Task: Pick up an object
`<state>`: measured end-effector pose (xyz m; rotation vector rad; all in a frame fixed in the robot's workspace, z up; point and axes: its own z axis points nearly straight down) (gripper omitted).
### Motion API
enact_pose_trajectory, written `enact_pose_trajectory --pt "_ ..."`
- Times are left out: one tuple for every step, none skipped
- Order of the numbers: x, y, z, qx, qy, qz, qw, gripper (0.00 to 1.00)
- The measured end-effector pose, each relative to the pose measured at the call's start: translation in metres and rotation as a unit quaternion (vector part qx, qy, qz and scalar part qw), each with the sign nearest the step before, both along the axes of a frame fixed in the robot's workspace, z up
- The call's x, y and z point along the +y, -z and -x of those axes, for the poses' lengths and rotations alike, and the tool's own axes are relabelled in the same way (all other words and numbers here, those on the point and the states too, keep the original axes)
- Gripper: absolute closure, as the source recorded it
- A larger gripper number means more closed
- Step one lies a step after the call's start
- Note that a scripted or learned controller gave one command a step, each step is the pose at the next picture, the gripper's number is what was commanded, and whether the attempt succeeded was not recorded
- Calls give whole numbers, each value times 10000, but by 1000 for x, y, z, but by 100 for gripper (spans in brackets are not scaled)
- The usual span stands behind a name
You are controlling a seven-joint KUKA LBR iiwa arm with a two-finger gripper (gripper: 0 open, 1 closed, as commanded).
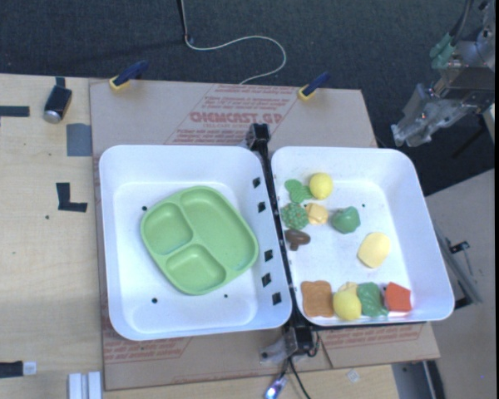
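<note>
**Gripper parked off the bins, toy food waiting in the right one**

You are looking down on a pale wooden tabletop [33,248] with a cardboard sheet [224,115] under two white bins; dark carpet runs across the far side.

Start at the near edge of the right bin [416,198]. A row sits there: a tan toast-like piece [317,298], a yellow lemon-like piece [347,303], a green piece [371,299] and a red-orange block [397,297] — each touching or almost touching its neighbour. Further in, you have a pale yellow piece [373,249] on its own, a small brown piece [297,239] near the dividing wall, then a cluster of green and yellow bits with a yellow ball [320,184] at the far end.

The left bin [116,181] carries a green compartment tray [199,238], lying flat and turned at an angle.

Far right, beyond the bins, the gripper [416,123] hangs over the dark floor, well apart from every object. It is blurred and small — you cannot tell how its fingers are set, and nothing shows between them.
</note>
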<state>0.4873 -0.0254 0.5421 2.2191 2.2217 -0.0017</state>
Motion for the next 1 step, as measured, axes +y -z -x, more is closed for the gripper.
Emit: enact_pose_trajectory --pt "187 9 5 12 -91 -19 10000 100"
